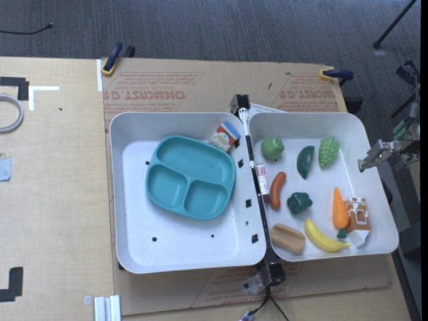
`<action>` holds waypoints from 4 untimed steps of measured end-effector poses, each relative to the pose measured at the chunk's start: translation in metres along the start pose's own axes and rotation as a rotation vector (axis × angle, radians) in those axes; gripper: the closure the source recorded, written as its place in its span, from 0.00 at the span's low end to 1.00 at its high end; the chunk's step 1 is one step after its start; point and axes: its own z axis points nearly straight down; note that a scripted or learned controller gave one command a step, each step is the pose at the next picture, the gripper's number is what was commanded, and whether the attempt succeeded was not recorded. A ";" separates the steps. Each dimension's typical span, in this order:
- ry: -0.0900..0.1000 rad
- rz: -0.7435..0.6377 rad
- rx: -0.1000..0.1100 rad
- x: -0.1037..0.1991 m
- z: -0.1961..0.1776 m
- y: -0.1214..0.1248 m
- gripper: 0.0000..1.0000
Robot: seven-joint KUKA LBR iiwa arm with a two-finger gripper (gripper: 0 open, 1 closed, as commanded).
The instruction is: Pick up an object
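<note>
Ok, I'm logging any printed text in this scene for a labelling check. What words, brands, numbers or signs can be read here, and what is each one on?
"CHEMCAST GP": red print on the cardboard sheet under the bins, at its far left, seen upside down and mirrored.
The same red print repeats at the sheet's far right, and again near its front edge; it is too faint to read for sure.
Small packet in the left bin: print too blurred to read.
Carton in the right bin: markings too small to read.
</note>
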 end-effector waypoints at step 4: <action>-0.006 0.002 -0.017 0.026 0.186 0.003 0.00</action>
